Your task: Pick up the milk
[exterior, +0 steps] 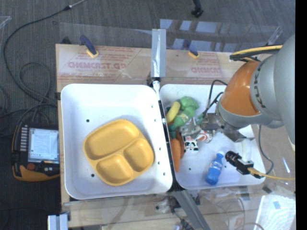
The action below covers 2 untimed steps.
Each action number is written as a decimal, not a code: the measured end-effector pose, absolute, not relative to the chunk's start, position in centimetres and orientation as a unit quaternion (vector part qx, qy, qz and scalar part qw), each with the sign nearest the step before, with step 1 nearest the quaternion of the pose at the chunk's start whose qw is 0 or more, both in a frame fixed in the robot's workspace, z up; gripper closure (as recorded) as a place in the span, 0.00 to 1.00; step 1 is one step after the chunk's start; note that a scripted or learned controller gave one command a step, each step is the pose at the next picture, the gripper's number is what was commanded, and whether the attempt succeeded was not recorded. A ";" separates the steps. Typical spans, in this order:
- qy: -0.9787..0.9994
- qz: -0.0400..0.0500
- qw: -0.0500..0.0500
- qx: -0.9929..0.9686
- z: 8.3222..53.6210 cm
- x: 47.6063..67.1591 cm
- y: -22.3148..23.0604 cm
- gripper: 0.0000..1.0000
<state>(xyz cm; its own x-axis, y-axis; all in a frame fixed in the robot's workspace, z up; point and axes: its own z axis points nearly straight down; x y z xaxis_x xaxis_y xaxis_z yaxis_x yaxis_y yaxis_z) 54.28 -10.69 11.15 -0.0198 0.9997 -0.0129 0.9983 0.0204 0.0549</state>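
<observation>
The milk [191, 144], a small white carton with black cow patches, lies in the right bin [240, 176], near its left side, just beside the carrot [176, 152] and below the green vegetable [188, 107] and the banana [172, 111]. The claw [204, 127] hangs low over this cluster, its tip just above and to the right of the carton, close enough that it may be touching; from this slanted view I cannot tell whether it is released or clenched, and nothing shows plainly between its tips. The arm [249, 92] reaches in from the right and covers much of the bin's upper right part.

A blue bottle [215, 168] lies lower in the same bin, well apart from the carton. The left bin [76, 104] holds a yellow divided tray [119, 151].

The step in hand looks like the approach or the grasp itself. The next move calls for closing squarely on the carton alone, without catching the carrot or vegetables crowded around it, and then lifting straight up.
</observation>
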 end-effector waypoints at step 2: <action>0.743 0.016 0.025 0.669 11.1 54.7 -10.9 0.00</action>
